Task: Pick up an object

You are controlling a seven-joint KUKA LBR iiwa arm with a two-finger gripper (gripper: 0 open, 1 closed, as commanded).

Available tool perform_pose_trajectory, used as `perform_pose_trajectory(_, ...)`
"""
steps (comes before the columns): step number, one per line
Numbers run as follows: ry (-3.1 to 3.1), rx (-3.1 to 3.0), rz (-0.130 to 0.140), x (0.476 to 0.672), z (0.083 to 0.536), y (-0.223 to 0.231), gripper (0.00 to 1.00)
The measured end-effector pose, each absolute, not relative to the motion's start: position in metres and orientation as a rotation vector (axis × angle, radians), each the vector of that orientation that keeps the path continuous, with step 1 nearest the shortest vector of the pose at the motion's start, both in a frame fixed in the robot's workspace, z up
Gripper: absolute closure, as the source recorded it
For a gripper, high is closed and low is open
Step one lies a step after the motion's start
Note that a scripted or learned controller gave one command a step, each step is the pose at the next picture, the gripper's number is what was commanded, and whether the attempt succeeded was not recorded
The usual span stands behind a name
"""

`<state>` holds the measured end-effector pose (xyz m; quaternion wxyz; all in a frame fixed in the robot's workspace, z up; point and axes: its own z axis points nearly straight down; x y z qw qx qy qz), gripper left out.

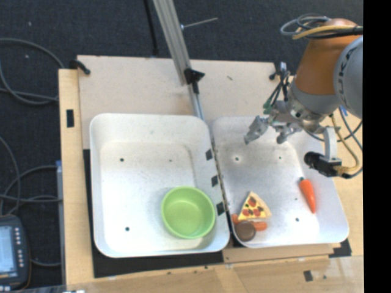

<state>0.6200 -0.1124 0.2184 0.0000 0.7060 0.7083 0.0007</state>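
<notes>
Grey arm (330, 66) over the right bin (275, 176), gripper (267, 133) hanging near its top edge with fingers spread and nothing between them, carrot (308, 195) by the right wall, pizza slice (253, 207) and brown puck (245, 231) at the front, green bowl (188, 212) in the left bin (134, 163)

A metal rail (174, 35) slants across the bench (134, 84).
</notes>
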Motion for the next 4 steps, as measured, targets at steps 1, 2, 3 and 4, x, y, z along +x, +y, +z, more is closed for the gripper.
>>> perform_pose_trajectory(1,2.225,2.218,0.003,0.62,0.218,-0.112,0.0)
perform_pose_trajectory(2,2.22,2.223,-0.007,0.617,0.175,-0.118,0.0)
perform_pose_trajectory(3,2.219,2.226,-0.007,0.614,0.13,-0.113,0.0)
perform_pose_trajectory(4,2.218,2.225,-0.006,0.613,0.099,-0.115,0.0)
